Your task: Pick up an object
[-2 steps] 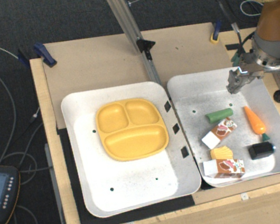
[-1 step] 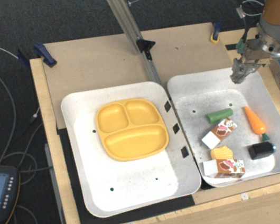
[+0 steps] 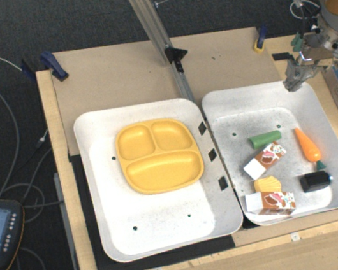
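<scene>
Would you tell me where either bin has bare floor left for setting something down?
Left bin: bare strip below the yellow divided plate. Right bin: bare far half, above the green piece. Crowded near the carrot.

you have two bins side by side on the bench. the left bin [image 3: 109, 238] sits at centre left of the frame and holds a divided plate [image 3: 158, 155] in its upper half. the right bin [image 3: 337, 153] holds a cucumber [image 3: 265, 138] near its centre, a carrot [image 3: 308, 144] to the right of it, a small carton [image 3: 265, 160] below the cucumber, a block [image 3: 315, 181] at lower right, and a second carton [image 3: 274, 198] at its lower edge. the gripper [image 3: 293, 79] hangs over the bin's upper right corner.
</scene>
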`<state>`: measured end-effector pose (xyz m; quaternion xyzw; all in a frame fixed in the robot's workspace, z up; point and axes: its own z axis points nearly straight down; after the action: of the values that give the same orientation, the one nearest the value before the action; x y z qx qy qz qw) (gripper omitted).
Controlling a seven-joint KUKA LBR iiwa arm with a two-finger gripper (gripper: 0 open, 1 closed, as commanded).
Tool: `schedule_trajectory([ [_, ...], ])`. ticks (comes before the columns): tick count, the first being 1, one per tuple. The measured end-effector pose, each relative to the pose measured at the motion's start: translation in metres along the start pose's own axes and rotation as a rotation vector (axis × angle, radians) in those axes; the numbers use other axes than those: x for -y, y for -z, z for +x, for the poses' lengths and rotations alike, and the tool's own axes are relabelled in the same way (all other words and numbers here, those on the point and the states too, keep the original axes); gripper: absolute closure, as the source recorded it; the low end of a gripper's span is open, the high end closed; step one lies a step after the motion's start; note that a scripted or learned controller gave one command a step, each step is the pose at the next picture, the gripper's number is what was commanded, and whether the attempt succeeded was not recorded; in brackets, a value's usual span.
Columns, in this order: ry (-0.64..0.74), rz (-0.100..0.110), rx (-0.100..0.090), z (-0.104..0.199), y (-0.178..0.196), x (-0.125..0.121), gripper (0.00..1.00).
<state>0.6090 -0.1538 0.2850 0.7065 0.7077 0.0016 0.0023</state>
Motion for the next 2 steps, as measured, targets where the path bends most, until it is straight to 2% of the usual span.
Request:
schedule_trajectory([
  [2, 0.005, 0.009, -0.005, 0.11, -0.034, -0.014, 1.0],
])
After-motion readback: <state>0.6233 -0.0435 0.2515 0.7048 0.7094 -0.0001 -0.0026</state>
